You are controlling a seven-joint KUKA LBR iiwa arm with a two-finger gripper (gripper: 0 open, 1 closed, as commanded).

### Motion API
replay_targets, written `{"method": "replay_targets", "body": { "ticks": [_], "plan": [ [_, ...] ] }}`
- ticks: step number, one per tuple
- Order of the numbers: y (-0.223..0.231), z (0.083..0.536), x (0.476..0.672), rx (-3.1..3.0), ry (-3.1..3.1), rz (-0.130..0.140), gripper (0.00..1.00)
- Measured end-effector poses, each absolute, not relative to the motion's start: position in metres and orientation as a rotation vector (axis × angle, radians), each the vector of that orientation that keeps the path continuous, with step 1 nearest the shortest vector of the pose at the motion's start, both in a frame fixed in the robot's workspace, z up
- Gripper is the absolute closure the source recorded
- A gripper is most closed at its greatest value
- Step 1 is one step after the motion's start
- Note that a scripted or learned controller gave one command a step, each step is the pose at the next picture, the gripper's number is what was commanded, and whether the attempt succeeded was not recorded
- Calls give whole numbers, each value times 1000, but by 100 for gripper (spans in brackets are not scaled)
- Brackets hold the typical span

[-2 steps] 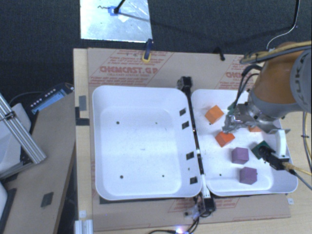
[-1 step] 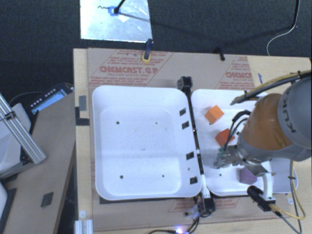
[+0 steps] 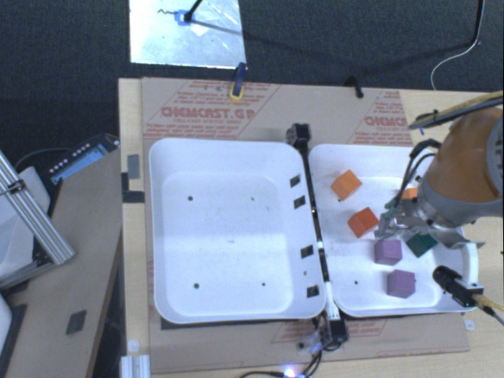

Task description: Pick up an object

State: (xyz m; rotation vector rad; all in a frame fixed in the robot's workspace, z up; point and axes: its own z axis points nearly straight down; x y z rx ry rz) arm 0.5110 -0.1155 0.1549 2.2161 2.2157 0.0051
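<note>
Two shallow white plastic bins sit side by side on the bench; the left bin holds nothing, while the right bin carries the loose blocks; a light orange block lies towards the far side, a darker orange block just nearer, a purple block nearer again, and a second purple block close to the near rim; a dark green block lies just right of the first purple one; the grey arm with its orange band reaches in from the right, its gripper low among the blocks; how far its fingers are open I cannot tell, nor whether they grasp anything.
</note>
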Motion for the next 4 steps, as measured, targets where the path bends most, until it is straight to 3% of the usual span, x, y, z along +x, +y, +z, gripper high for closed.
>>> {"method": "replay_targets", "body": {
  "ticks": [1, 2, 3, 4],
  "plan": [
    [-130, 110, 554, 2213, 2224, 5, 100],
    [-129, 107, 546, 2203, 2212, 17, 100],
    [-91, 83, 497, 2222, 2227, -1, 100],
    [-84, 85, 536, 2213, 2224, 5, 100]
  ]
}}
